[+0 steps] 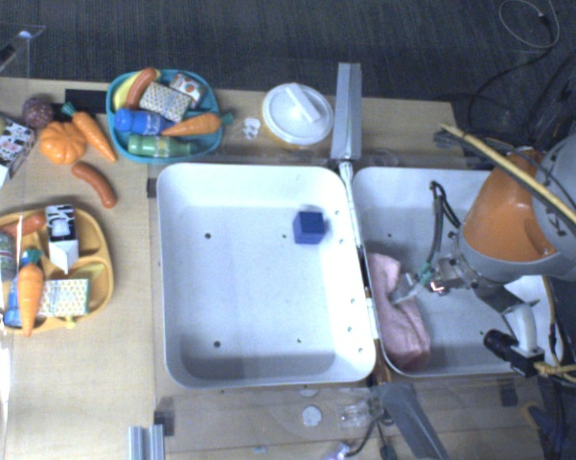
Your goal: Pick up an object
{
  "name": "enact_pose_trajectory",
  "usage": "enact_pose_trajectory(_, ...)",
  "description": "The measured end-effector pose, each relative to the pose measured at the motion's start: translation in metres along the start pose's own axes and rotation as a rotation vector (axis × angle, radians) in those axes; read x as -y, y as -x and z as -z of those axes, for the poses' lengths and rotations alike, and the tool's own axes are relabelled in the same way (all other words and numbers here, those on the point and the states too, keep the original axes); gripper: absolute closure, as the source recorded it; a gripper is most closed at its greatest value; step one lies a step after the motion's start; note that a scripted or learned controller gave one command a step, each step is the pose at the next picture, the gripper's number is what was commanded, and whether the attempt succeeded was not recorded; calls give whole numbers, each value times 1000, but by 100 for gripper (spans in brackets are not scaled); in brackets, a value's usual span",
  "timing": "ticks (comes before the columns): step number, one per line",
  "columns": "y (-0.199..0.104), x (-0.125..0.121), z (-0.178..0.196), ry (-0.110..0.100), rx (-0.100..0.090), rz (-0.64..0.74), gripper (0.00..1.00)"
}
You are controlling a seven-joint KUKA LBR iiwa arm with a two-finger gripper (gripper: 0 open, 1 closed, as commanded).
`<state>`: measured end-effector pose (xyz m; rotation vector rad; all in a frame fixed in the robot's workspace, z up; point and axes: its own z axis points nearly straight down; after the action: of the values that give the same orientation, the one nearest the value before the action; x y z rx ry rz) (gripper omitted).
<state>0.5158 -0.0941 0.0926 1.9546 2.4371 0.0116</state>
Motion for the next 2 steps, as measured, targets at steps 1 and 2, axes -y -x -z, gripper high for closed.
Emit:
enact_pose_trajectory(1, -30, -11, 92, -13, -8, -83, 0)
enact_pose_trajectory(2, -6, 6, 3, 4, -5, -105, 0)
